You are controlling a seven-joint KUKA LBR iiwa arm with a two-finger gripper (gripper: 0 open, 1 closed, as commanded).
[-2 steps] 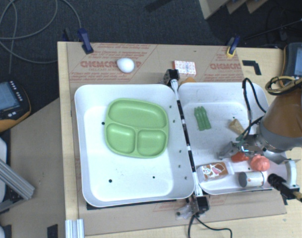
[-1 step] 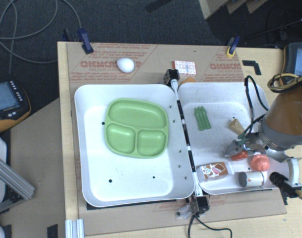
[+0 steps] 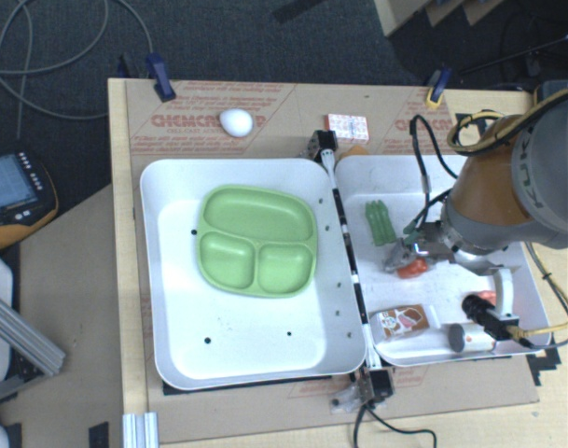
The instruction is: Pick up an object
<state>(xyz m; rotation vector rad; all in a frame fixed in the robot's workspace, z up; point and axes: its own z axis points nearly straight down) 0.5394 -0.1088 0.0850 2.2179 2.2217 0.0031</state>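
- Target, as I judge it, is the small red object, lying right of frame centre on the floor of the right bin and not yet lifted.
- The pincer sits low, right at it, touching or nearly so; whether it is spread or pressed together I cannot tell.
- Grasp and lift seem left to do.
- A green ridged block lies just up-left, and a brown packet lies below.
- The left bin holds a green divided plate.
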